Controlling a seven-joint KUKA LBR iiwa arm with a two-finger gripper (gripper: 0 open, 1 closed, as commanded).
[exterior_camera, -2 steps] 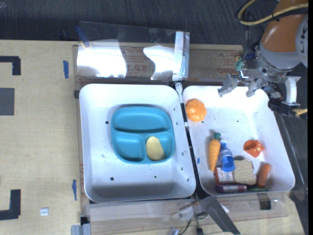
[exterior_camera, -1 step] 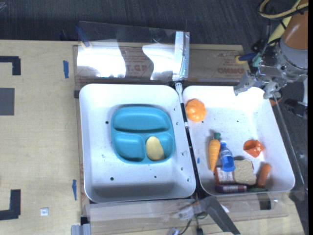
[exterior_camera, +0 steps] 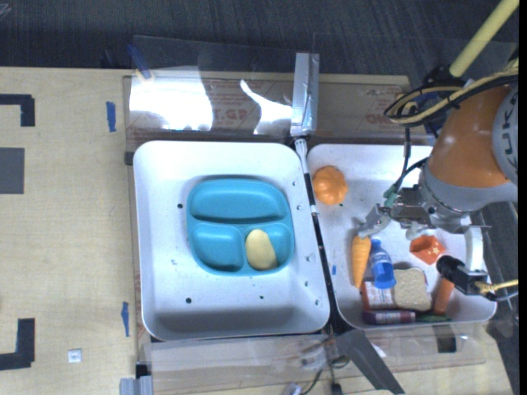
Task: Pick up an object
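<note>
The claw (exterior_camera: 387, 212) hangs over the right bin (exterior_camera: 346, 159), near its middle; whether it is open I cannot tell. Just below it lie a carrot (exterior_camera: 360, 257) and a small bottle (exterior_camera: 381, 268) with a blue cap. The carrot looks light, stiff and smooth, best pinched across its middle. I can read no label.

My right bin (exterior_camera: 342, 159) is crowded near its front: carrot (exterior_camera: 361, 257), bottle (exterior_camera: 381, 267), bread (exterior_camera: 410, 289) packed together. Around the orange (exterior_camera: 329, 184) there is open floor. The blue tray (exterior_camera: 239, 225) fills the left bin's (exterior_camera: 156, 245) middle.
</note>
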